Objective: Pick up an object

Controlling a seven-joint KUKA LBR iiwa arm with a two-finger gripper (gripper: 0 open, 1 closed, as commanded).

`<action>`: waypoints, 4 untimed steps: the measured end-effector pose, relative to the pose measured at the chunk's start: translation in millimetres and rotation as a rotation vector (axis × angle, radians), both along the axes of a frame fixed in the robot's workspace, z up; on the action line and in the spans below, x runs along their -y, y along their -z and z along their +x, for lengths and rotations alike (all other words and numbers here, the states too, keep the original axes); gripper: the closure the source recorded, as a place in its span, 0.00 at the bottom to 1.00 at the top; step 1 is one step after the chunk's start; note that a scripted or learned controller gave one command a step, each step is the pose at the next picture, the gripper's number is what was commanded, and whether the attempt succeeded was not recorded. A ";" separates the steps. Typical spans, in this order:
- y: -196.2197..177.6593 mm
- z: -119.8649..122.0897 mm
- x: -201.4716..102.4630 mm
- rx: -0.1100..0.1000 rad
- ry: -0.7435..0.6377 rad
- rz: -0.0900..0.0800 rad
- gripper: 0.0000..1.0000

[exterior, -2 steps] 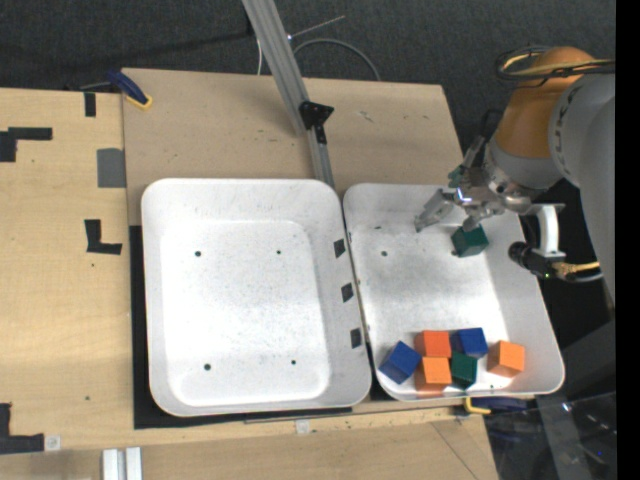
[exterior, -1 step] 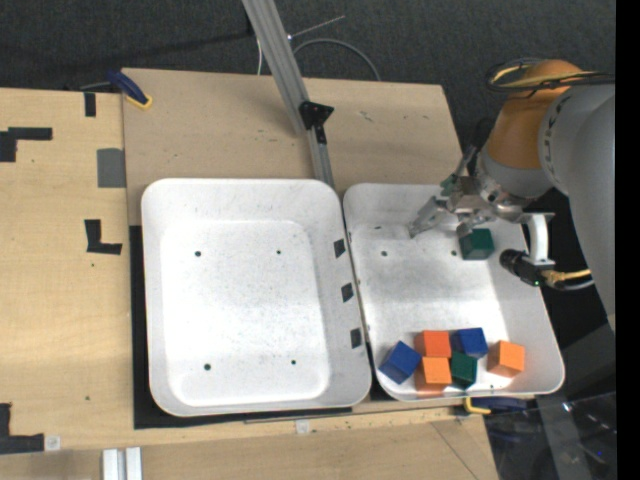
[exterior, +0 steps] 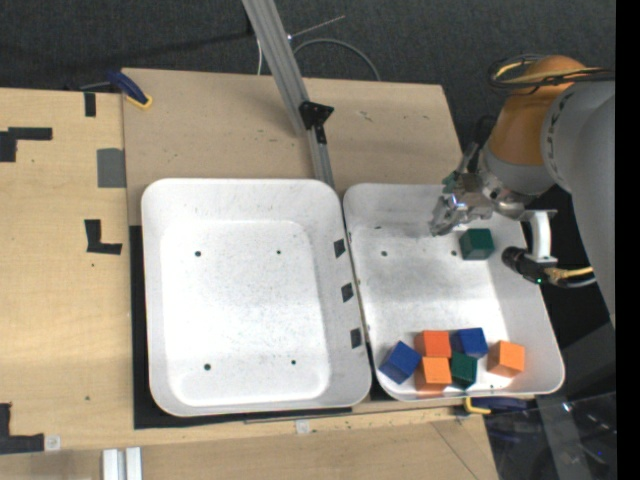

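Note:
My gripper [exterior: 447,219] hangs over the far right part of the right bin [exterior: 400,213], its metal fingers pointing down and left. A dark green block [exterior: 477,243] lies in the bin just right of and below the fingertips, apart from them. Nothing shows between the fingers. Near the bin's front edge lies a cluster of blocks: a blue block [exterior: 400,361], two orange blocks [exterior: 435,345] [exterior: 435,371], another blue block [exterior: 470,342], a green block [exterior: 463,368] and an orange block [exterior: 507,357] at the right.
The left bin [exterior: 240,293] sits beside the right one, with black clips along the shared rim. A slanted metal pole [exterior: 290,73] crosses the bench behind the bins. The grey arm [exterior: 575,138] fills the right side.

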State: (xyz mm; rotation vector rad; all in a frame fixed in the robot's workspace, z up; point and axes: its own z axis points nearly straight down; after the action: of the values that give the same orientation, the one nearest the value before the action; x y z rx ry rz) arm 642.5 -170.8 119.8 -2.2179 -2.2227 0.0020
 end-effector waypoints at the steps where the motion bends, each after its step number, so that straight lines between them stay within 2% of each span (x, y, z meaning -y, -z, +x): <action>1: -44.7 6.3 3.0 0.006 0.001 -0.001 1.00; 3: -151.9 5.7 -13.2 0.009 0.000 -0.002 1.00; 4: -134.4 -4.4 -63.1 0.000 -0.003 0.001 1.00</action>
State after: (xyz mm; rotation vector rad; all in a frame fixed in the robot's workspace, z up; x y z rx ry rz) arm 638.1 -107.7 254.2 -2.2142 -2.2254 0.0013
